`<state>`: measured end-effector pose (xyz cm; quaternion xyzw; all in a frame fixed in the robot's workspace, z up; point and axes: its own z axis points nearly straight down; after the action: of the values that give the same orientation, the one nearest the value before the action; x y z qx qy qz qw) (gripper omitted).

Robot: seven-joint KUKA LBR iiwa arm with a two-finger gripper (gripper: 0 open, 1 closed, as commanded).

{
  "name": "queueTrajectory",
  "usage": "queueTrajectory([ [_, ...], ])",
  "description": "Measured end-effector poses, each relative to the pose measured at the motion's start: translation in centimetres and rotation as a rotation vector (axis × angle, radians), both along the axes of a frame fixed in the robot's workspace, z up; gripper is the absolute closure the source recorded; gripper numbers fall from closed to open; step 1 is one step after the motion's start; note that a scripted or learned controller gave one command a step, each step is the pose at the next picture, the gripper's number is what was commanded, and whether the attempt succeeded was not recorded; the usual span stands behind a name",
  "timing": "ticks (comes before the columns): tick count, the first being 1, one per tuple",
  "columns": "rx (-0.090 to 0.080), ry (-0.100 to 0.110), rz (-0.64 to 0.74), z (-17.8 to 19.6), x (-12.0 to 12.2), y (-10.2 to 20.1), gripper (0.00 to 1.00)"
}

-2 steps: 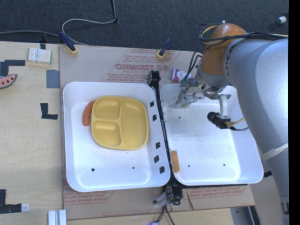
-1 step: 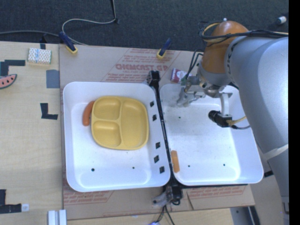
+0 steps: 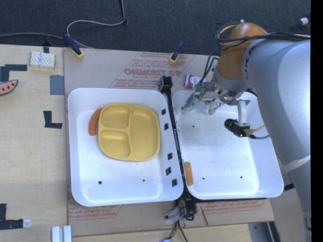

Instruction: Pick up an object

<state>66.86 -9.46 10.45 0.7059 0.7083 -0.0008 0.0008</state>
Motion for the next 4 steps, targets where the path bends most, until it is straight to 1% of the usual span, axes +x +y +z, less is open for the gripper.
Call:
queueTrajectory([
  [1, 0.0, 0.001, -0.002, -2.0, 0.0, 0.0, 0.0],
  [2, 0.0, 0.0, 0.0, -0.9, 0.0, 0.0, 1.0],
  [3, 0.001, 0.0, 0.0, 0.0, 0.0, 0.1, 1.0],
  [4, 0.001, 0.0, 0.0, 0.0, 0.0, 0.1, 0.0],
])
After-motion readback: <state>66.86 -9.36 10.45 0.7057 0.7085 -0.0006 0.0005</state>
